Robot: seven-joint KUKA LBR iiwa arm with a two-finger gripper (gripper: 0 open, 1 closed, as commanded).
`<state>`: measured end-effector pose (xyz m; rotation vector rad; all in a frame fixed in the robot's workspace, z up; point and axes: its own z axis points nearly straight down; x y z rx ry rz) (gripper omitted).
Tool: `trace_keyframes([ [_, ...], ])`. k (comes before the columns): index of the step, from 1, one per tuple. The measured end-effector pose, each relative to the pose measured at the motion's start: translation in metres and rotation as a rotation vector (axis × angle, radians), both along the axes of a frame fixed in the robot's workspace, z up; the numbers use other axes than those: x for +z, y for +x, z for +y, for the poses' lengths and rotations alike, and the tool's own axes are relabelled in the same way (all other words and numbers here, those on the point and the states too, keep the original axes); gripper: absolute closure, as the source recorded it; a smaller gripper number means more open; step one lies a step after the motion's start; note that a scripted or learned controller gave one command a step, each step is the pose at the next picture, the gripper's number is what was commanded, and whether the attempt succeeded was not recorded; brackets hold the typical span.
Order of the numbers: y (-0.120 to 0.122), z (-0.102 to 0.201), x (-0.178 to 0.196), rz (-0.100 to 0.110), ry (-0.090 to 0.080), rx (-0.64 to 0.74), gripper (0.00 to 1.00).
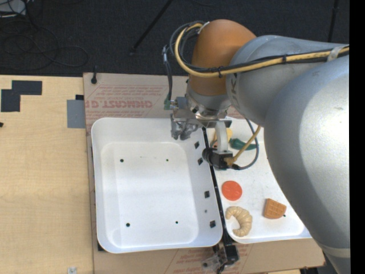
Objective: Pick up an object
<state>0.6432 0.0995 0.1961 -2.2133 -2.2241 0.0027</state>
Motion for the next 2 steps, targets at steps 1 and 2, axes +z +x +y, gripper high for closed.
trace_keyframes([
  [1, 0.001, 0.072, 0.237, -0.020, 0.004, 0.002, 1.00],
  [2, -0.001, 0.124, 0.105, 0.011, -0.004, -0.001, 1.00],
])
